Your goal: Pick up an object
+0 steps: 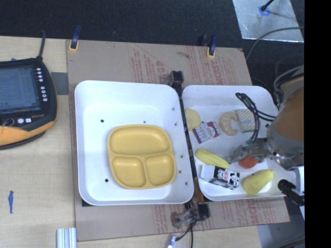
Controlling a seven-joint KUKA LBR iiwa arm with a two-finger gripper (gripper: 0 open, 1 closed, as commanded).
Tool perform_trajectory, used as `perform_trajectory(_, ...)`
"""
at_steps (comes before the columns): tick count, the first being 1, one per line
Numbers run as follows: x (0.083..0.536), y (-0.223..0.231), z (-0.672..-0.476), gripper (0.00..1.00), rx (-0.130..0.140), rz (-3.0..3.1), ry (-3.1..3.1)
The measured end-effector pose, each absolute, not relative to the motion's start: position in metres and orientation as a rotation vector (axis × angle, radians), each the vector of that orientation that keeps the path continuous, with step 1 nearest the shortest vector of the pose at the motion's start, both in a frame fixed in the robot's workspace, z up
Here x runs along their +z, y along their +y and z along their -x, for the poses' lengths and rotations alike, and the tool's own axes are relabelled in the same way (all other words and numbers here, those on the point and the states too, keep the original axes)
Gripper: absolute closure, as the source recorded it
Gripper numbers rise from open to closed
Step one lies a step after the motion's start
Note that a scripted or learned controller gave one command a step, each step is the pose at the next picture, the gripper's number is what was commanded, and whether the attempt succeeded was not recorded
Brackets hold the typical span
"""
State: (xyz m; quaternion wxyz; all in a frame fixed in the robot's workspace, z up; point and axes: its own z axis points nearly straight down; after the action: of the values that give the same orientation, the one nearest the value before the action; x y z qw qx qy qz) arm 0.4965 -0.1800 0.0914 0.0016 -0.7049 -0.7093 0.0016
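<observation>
Yellow divided tray [140, 155] in left bin [88, 138] (right bin [217, 93] cluttered).

Teach pendant [23, 99] on bench [31, 190] at 9 o'clock, screen lit. Blue clamps [75, 37] at 11 and 1 o'clock pin cardboard sheet [139, 61]. Blue mark [11, 201] at 8 o'clock.

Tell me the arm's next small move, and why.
Probably ease the gripper straight down over the red tomato-like piece. It hangs low in the right bin just above that piece, with the corn cob and yellow lemon-like piece lying close beside it.
</observation>
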Motion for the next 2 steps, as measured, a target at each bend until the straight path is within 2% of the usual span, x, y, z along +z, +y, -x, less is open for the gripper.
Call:
perform_trajectory(1, 0.102, -0.181, -0.497, 1.0, 0.008, 2.206, -2.232)
perform_trajectory(2, 0.092, -0.112, -0.557, 1.0, 0.004, 2.21, -2.23)
